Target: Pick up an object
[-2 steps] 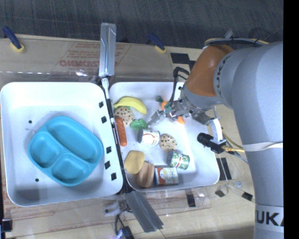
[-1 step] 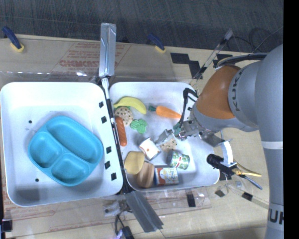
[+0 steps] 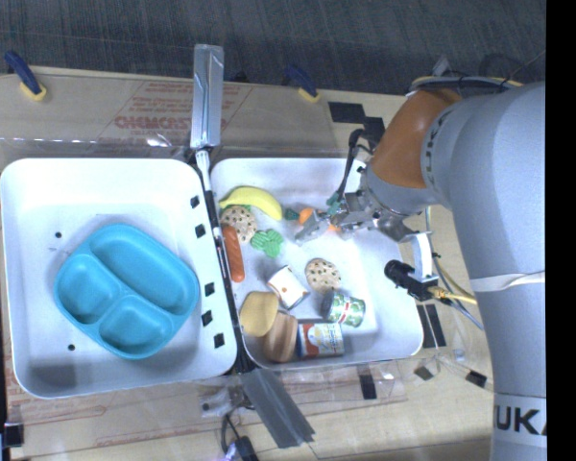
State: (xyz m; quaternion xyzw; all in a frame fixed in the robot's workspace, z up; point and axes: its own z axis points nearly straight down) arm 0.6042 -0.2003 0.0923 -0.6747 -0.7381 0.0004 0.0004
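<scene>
Banana (image 3: 253,200) among food toys in right bin (image 3: 400,320); blue tray (image 3: 125,289) in left bin (image 3: 29,257)

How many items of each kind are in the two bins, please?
Blue divided plate: 1
Banana: 1
Cookies: 2
Hot dog: 1
Green toy: 1
Carrot: 1
Small carton: 1
Cans: 2
Bread pieces: 2
Total: 12
</scene>
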